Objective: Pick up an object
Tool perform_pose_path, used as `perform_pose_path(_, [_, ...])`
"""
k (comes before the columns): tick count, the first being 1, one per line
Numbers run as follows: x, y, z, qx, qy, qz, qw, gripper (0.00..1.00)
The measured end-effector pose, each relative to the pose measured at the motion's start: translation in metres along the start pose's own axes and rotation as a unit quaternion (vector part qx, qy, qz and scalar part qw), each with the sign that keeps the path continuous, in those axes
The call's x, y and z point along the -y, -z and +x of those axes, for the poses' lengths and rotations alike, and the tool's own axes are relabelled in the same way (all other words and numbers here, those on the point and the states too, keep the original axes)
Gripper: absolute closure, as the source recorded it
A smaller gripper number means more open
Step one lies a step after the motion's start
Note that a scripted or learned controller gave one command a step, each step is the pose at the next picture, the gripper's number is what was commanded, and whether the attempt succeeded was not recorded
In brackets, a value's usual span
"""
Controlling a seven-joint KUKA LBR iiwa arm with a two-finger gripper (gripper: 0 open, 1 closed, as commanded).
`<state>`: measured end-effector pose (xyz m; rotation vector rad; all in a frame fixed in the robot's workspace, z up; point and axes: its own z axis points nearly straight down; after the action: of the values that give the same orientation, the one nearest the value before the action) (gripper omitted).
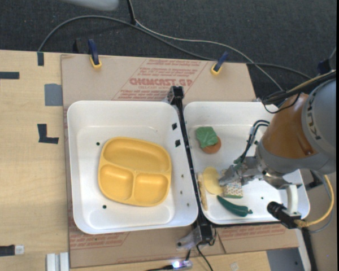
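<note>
Two shallow white bins are seen side by side on a sheet of printed cardboard (158,81) laid on the desk (22,151), and the divider (183,145) where the bins meet is taken here as the landmark. To the left of the divider, the left bin (82,117) is occupied by a yellow compartment tray (135,171) with three hollows, which lies flat near the bin's middle. To the right of the divider, in the right bin (231,112), a small toy with a green top and an orange base (208,139) is seen close beside the divider, toward the far side. Nearer the front and just beside the divider, a pale yellow object (211,180) is found, with a thin tan strip (201,189) between it and the divider. A little farther right of it, a dark green pod-shaped item (234,206) lies near the front wall. The grey arm with its orange band (291,131) is reached in from the right, and the pincer (233,179) is lowered just right of the pale yellow object, above a small speckled piece (233,191). Whether the pincer is spread or pressed together cannot be told, and nothing is clearly seen gripped in it. Two clamps (93,58) are fixed at the cardboard's far edge, well behind the divider.
</note>
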<state>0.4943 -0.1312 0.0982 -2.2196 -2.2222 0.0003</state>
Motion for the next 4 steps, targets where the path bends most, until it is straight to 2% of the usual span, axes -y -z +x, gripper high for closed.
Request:
perform_pose_path(1, [-0.005,0.048,0.009,0.000,0.001,-0.001,1.0000,1.00])
perform_pose_path(2, [-0.011,0.096,0.002,0.001,0.000,-0.002,1.0000,1.00])
perform_pose_path(3, [-0.010,0.159,0.005,0.001,0.000,-0.003,1.0000,1.00])
perform_pose_path(4, [-0.005,0.145,0.060,0.000,0.002,0.001,1.0000,1.00])
